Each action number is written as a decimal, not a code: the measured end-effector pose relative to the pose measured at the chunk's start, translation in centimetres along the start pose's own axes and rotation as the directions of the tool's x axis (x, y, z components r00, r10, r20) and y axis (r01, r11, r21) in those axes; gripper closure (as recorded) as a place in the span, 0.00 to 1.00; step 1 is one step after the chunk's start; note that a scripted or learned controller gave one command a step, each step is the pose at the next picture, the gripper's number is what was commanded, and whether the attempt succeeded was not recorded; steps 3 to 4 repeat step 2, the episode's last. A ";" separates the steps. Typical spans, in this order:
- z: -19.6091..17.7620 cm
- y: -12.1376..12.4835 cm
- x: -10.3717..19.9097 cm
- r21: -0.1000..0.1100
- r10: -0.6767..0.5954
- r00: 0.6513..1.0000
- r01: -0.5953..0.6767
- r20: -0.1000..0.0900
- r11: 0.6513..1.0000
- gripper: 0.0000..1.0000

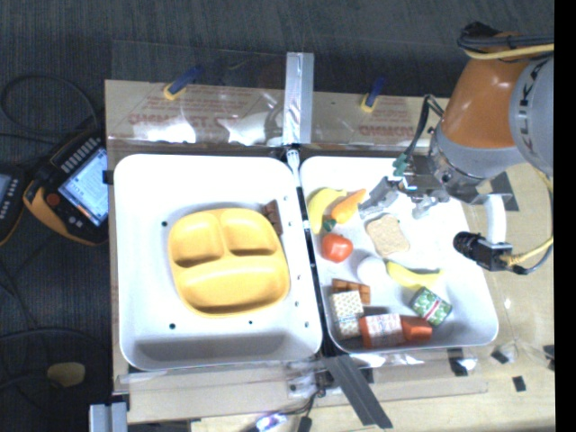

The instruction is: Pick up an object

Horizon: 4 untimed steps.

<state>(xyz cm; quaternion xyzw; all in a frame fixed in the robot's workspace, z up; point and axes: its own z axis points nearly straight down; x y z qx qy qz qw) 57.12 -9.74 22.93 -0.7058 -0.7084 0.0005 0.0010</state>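
Over right bin, hand partly hidden by wrist.

A robotics lab is showing here. A grey and orange arm is reaching in from the right of the frame over two white bins that are sitting side by side on a bench. A teach pendant with its cable is lying at the left edge on dark carpet. Toy foods are filling the right bin.
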 end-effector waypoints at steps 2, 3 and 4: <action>13.6 8.5 -1.4 -0.017 -0.134 0.991 0.134 0.007 0.991 0.00; 13.6 8.5 -1.4 -0.017 -0.134 0.991 0.134 0.007 0.991 0.00; 13.6 8.5 -1.4 -0.017 -0.134 0.991 0.134 0.007 0.991 0.00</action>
